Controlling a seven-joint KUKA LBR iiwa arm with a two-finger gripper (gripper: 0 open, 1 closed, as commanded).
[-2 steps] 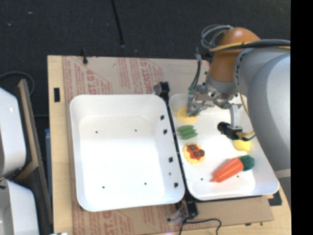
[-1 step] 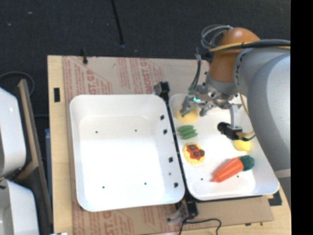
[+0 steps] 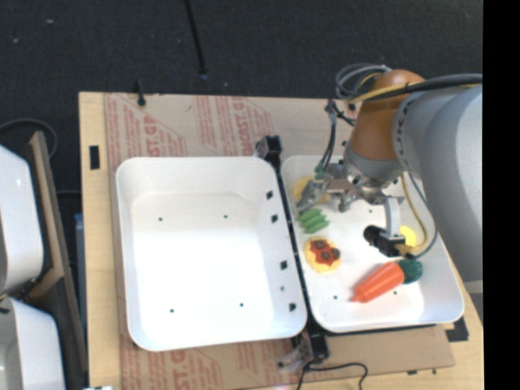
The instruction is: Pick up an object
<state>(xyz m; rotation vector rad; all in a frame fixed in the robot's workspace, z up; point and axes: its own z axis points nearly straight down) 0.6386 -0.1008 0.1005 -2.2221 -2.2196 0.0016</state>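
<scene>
My gripper [image 3: 328,192] hangs low over the back left part of the right bin [image 3: 439,299]. It is just above a green ridged piece [image 3: 313,220] and beside a yellow thing [image 3: 301,188] that it partly hides. A yellow disc with red spots [image 3: 322,254] lies in front of the green piece. An orange toy carrot [image 3: 378,283] with a green top [image 3: 411,270] lies near the bin's front right. I see nothing clearly held between the fingers.
The left bin [image 3: 130,193] stands next to the right one, their walls meeting at a black-clipped divider [image 3: 286,242]. The arm's grey body [image 3: 443,136] covers the back right of the right bin. Both bins sit on a cardboard sheet [image 3: 187,124].
</scene>
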